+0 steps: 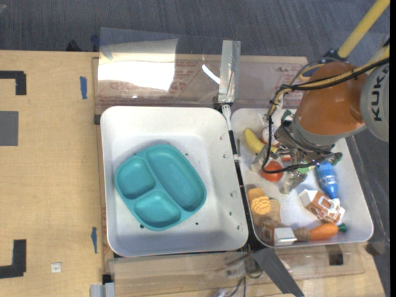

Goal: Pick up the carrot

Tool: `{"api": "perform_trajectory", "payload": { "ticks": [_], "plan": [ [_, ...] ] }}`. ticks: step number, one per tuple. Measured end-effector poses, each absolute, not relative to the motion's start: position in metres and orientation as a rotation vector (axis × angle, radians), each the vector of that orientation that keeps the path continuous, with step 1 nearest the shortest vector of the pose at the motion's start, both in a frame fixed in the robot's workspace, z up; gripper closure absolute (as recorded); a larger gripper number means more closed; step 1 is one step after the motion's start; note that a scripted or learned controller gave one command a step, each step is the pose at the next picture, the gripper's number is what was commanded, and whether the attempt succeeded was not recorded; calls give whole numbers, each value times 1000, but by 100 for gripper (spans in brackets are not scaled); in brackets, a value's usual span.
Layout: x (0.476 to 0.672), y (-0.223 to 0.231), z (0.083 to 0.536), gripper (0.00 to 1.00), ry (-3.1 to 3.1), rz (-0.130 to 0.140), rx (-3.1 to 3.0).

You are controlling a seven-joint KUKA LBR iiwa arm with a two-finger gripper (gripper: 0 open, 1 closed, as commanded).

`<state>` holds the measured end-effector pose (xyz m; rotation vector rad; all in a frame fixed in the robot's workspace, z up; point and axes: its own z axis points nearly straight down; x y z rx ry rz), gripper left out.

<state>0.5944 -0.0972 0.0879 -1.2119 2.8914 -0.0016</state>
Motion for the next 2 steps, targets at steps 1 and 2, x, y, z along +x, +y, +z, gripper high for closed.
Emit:
{"api": "perform_trajectory", "payload": {
  "ticks": [1,2],
  "plan": [
    [598,-96,101,100,2882,-6,-1205],
    [624,-16,191,100,2910,-3,-1141]
  ]
}}
